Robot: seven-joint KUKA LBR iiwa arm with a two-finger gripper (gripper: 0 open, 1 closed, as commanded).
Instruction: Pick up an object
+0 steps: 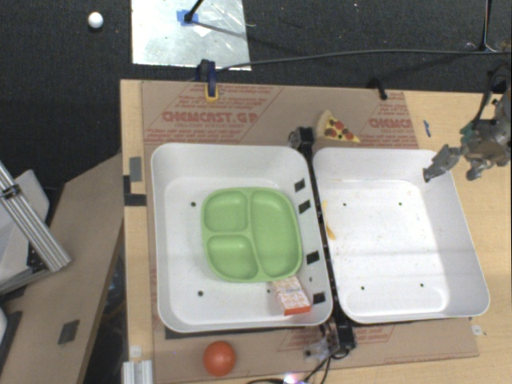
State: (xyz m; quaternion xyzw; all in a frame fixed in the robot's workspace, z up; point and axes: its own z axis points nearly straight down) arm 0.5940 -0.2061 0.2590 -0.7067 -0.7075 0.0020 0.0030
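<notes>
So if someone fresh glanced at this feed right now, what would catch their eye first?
Probably the green divided plate lying in the left bin, with a small red and white box at its lower right corner. Next, the gripper at the right bin's top right corner, and the slice of toy pizza lying outside, behind the bins.

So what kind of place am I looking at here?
Most likely a robotics lab test bench. Two white bins sit side by side on a board, toy-like items such as a green divided plate lie there, and the end effector reaches in.
</notes>
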